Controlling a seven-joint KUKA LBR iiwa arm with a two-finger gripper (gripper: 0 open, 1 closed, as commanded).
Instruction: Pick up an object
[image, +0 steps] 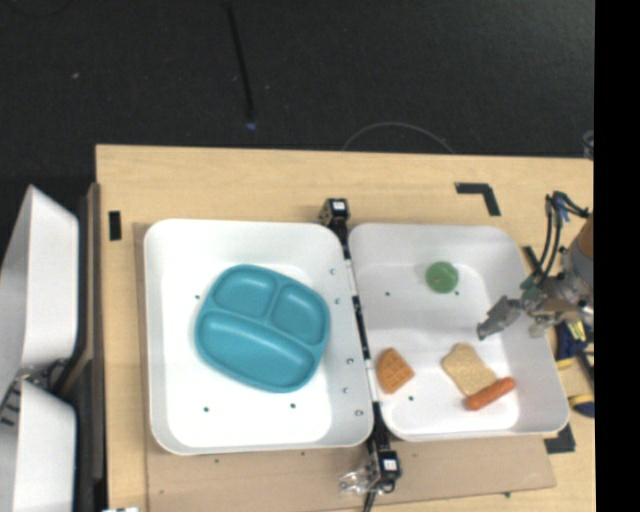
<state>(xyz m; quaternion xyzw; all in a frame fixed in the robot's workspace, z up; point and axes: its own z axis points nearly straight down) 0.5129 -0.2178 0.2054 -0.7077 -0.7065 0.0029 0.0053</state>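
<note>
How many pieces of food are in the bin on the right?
4: a green ball near the top, a waffle at the lower left, a bread slice lower middle, and a carrot touching the bread's lower right.

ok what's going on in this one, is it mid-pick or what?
Not holding anything yet. The gripper hangs over the right side of the right bin, reaching in from the right, with nothing between its jaws. In that bin lie a green ball, a waffle-like orange piece, a slice of bread and an orange carrot-like piece touching the bread. The left bin holds a teal divided plate.
</note>
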